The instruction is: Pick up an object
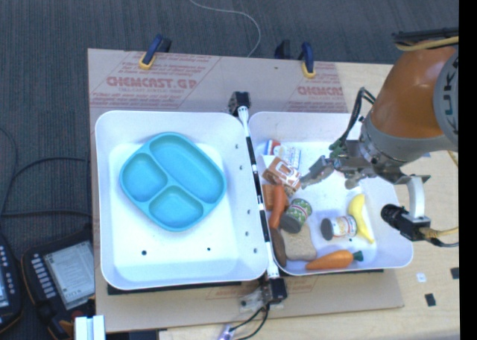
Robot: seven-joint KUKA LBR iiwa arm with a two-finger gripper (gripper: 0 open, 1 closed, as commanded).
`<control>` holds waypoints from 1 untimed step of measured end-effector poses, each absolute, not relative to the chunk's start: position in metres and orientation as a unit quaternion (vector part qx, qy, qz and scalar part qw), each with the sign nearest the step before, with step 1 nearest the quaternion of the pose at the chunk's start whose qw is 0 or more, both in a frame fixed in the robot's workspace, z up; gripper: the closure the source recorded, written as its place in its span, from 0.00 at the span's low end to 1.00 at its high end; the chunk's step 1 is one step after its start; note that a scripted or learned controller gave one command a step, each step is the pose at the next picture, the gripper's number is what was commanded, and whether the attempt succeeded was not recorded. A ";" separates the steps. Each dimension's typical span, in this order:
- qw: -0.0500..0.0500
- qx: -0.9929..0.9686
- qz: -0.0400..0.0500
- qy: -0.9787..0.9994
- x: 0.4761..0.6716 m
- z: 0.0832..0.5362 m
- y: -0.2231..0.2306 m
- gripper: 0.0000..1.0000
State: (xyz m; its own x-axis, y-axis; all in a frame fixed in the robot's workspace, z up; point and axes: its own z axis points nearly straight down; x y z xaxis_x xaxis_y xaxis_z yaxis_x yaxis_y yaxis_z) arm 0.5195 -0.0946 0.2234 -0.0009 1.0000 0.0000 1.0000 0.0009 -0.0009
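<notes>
The worktop (119, 100) was seen to be covered by a printed cardboard sheet held at its far edge by two clamps, one at the left (153, 49) and one at the right (306, 59). Two shallow white bins were set side by side on it. The left bin (112, 256) was occupied by a blue divided plate (172, 180) with three compartments, lying slightly tilted towards the left.

The arm (414, 104), grey with an orange band, was extended from the right over the far part of the right bin (387, 256). Its hand (319, 169) was positioned low, just beside a small brown-and-white carton (283, 174) at the far left of that bin; whether the fingers were apart or closed could not be told, and nothing was seen held between them.

In the right bin, a slice of brown bread (297, 245) was placed at the near left corner, with one carrot (329, 259) along the near wall and another carrot (277, 204) along the left wall. A banana (361, 216) was laid towards the right side. A small jar with a white label (340, 227) was lying on its side just left of the banana, and a green-labelled can (298, 212) was placed between that jar and the second carrot. A white packet (288, 155) was lying at the far left.
</notes>
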 end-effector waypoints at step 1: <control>-0.001 -0.707 -0.001 -0.707 0.485 0.087 -0.105 0.00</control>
